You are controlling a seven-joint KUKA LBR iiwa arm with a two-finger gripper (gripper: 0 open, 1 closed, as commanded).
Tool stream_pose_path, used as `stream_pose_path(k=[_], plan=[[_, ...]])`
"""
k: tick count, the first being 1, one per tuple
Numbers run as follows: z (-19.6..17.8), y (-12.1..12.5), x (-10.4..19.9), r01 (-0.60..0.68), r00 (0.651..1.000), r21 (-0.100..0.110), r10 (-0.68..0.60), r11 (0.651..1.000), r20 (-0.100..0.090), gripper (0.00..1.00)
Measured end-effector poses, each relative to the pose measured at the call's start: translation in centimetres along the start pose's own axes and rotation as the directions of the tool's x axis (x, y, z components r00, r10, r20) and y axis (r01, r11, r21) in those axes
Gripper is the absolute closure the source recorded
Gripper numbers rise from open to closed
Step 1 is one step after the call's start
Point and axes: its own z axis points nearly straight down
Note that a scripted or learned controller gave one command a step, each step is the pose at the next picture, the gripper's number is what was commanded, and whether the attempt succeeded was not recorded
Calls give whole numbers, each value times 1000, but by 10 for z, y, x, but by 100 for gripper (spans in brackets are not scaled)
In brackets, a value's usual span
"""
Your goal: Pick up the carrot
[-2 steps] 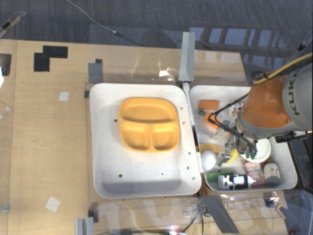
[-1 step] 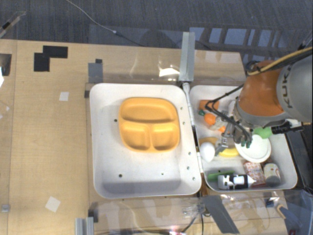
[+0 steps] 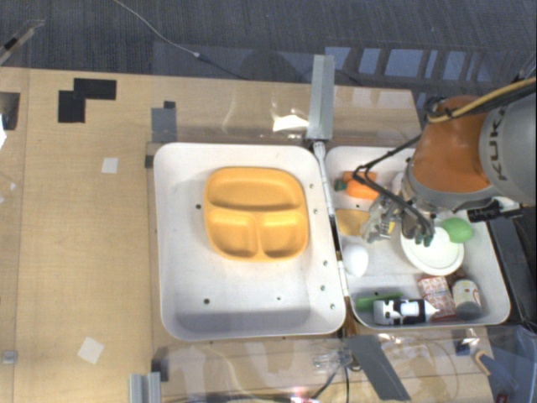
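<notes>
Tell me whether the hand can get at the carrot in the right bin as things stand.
Probably yes. The small orange carrot lies near the top left corner of the shallow white right bin, with nothing on top of it. The hand hangs just below and right of it. A thin black cable crosses nearby, which might brush the approach.

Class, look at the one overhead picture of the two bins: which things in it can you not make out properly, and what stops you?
- carrot: camera view, its right end hidden behind the arm.
- gripper: camera view, the jaws blurred and too small to judge.
- green object: camera view, partly covered by the wrist, so its identity is unclear.
</notes>
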Motion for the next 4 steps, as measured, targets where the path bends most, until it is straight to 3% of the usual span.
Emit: stream_pose_path(k=[1, 2, 3, 4], plan=[[0, 0, 0, 0, 1000, 0, 0, 1000, -1, 0], [18, 10, -42, -86, 996, 1, 86, 996, -30, 0], [17, 12, -68, -332, 936, 33, 333, 943, -111, 0], [18, 13, -62, -274, 958, 28, 275, 961, -84, 0]])
